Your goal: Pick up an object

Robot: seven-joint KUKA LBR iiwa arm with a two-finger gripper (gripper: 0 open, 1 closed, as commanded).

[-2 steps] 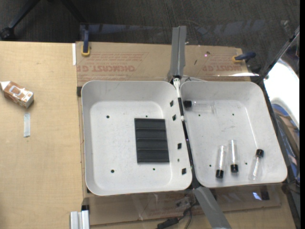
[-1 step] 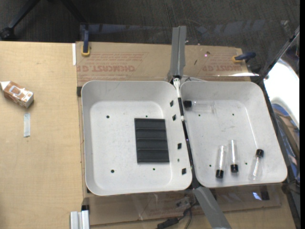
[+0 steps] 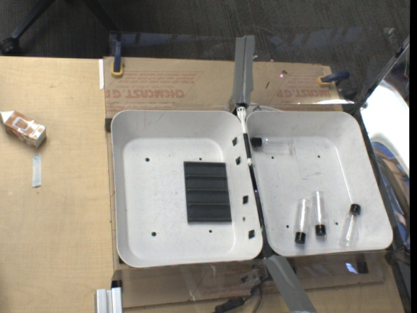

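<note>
Two shallow white bins sit side by side on a counter [image 3: 52, 240]. The left bin [image 3: 130, 240] holds a black ribbed rectangular block [image 3: 208, 192] lying flat near its middle. The right bin [image 3: 352, 135] holds three clear tubes with black caps near its front edge: one at left [image 3: 301, 221], one just beside it [image 3: 318, 214], and one further right [image 3: 352, 223]. The gripper's state cannot be told.

A single fixed camera looks down from above the bench at a slant, far enough back to take in both white bins, the left bin [image 3: 130, 194] and right bin [image 3: 365, 175]. Dark floor [image 3: 195, 8] lies along the frame's top
</note>
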